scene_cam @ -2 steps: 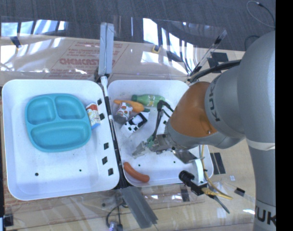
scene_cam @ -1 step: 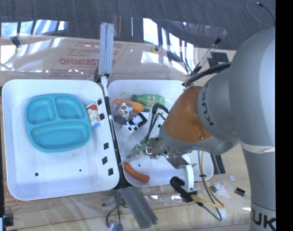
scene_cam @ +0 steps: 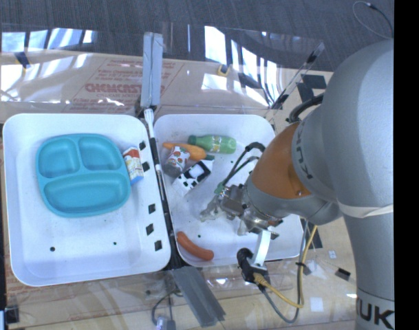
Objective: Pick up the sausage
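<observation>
Grey 2-finger gripper (scene_cam: pixel 210 210) hovering in right white bin (scene_cam: pixel 226 126), jaw state unclear. Reddish-brown sausage (scene_cam: pixel 194 246) lying against front wall; risking fingers jamming wall, sausage rolling.

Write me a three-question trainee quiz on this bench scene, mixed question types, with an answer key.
1. True or false: the sausage lies in the same bin as the blue tray.
2. Multiple choice: which thing lies nearest the far wall of the right bin?
A. the green bottle
B. the sausage
C. the black-and-white toy
3. Fill in: the small tube lies just beside the blue tray in the ____ bin.

Key:
1. False. The sausage lies at the near edge of the right bin, and the tray sits in the left bin.
2. A
3. left
</observation>
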